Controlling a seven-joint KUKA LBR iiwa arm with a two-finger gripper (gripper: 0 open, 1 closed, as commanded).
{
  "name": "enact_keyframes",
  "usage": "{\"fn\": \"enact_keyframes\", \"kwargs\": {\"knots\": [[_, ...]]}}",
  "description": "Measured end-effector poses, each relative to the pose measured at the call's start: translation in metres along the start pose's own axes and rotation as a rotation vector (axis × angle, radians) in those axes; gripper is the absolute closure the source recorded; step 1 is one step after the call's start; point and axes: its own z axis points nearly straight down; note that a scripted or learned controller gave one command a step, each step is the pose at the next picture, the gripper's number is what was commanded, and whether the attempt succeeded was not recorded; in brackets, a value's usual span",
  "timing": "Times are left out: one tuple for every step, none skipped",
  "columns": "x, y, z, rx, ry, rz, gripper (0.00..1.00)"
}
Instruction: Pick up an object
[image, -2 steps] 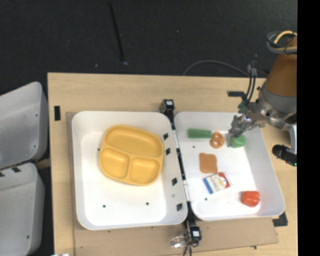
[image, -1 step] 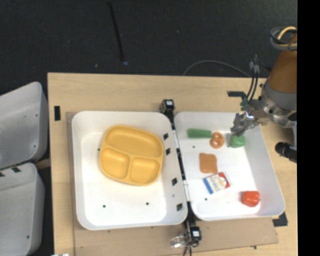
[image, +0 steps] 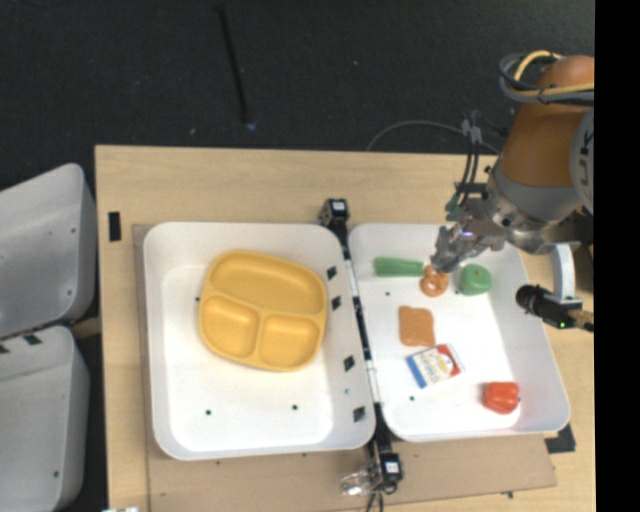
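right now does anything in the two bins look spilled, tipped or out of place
Nothing stands out. The yellow divided plate sits flat in the left bin, slightly askew. In the right bin the small items lie loose and apart; the gripper is just above the orange ring.

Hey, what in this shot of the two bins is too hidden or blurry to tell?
- Gripper: blurred; whether it touches the orange ring is unclear.
- Small carton: its print is too small to read.
- Arm: cut off by the right edge.
- Orange-brown piece: what it is stays unclear.
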Motion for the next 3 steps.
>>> {"fn": "enact_keyframes", "kwargs": {"knots": [[0.060,0.015,-0.001,-0.002,0.000,-0.001,1.00],[0.112,0.011,0.001,0.001,0.000,0.000,1.00],[0.160,0.019,0.016,0.002,-0.002,0.002,1.00]]}}
